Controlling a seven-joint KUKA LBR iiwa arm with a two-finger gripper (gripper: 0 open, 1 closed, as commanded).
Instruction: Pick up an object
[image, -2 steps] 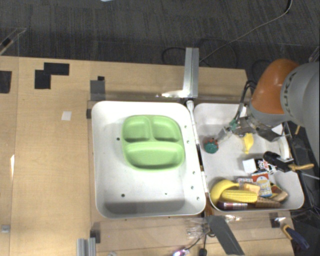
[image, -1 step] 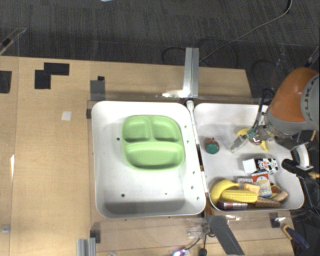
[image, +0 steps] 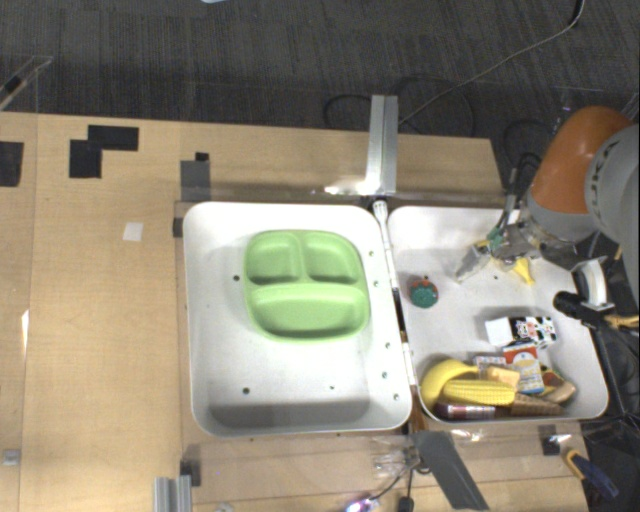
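Observation:
My gripper (image: 497, 265) hangs over the back part of the right bin (image: 440, 235), below the orange band of the arm. Its two fingers stand apart, one grey finger (image: 469, 262) slanting down to the left, and I see nothing between them. A small yellow piece (image: 522, 270) lies right by the other finger. Loose objects in this bin: a small green and red ball (image: 425, 293) to the gripper's left, a white and black box (image: 520, 328) in front of it, and at the front a yellow banana (image: 455, 380), a red and white packet (image: 525, 365) and a red pen (image: 465, 410).
The left bin (image: 215, 330) holds a green divided plate (image: 305, 283). A metal divider post (image: 384, 140) stands behind the seam between the bins. Black cables (image: 600, 320) run along the right bin's far side.

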